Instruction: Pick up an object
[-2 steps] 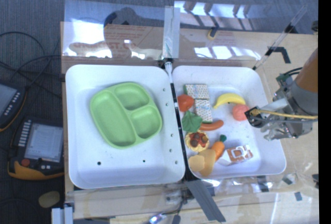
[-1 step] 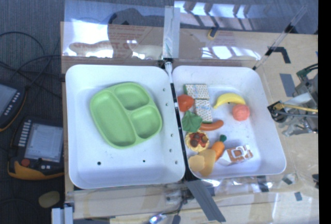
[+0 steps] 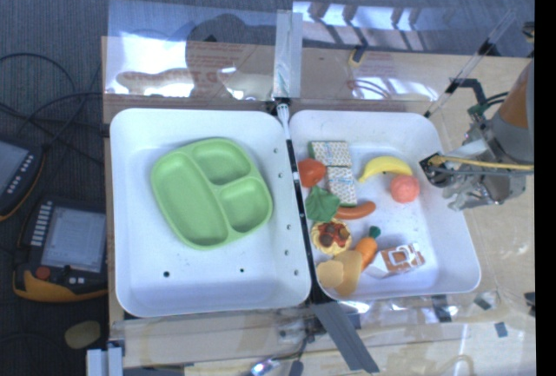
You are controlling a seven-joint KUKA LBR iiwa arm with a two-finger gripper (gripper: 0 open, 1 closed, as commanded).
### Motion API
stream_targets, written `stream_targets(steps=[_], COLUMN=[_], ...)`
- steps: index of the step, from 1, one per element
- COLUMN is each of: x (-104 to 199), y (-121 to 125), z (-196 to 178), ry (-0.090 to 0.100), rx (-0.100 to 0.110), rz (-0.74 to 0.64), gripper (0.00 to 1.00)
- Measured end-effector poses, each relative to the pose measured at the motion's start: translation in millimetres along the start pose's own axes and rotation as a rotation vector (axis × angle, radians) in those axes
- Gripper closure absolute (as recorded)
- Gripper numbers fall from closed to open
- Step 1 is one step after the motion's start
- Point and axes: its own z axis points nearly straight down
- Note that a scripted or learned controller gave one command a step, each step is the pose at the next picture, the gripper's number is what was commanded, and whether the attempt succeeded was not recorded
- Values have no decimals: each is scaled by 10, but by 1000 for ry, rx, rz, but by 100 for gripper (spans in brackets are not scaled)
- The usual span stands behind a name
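Eyeing the pinkish ball (image 3: pixel 404 188), sitting in the right bin (image 3: pixel 443 248) just beside the banana (image 3: pixel 387 166); closest pick for the tool (image 3: pixel 456 190), hovering at that bin's right rim, carrying nothing visible, clenched or released impossible to tell. Could roll off under an off-centre pinch, being round, or knock the banana aside; further left, packed tight around sausage (image 3: pixel 354 211), carrot (image 3: pixel 368 246) and carton (image 3: pixel 400 259), so risking a double grab or a blocked descent.

We count two white bins (image 3: pixel 139 279), one green divided plate (image 3: pixel 211 192), two patterned packets (image 3: pixel 330 154), one banana (image 3: pixel 387 166), one tomato (image 3: pixel 311 172), one carrot (image 3: pixel 368 246), one sausage (image 3: pixel 354 210), one small carton (image 3: pixel 401 258), one leafy green (image 3: pixel 321 206).
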Motion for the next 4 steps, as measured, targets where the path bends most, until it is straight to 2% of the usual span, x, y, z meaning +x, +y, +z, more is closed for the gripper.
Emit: stream_targets(steps=[1,2,3,4], x=[209,672,467,300], y=[-142,126,108,71], z=[-548,-504,-878,-1061], ry=[1,0,2,2], rx=[-1,-2,0,2], rz=[4,-4,1,5], gripper=[100,100,100,100])
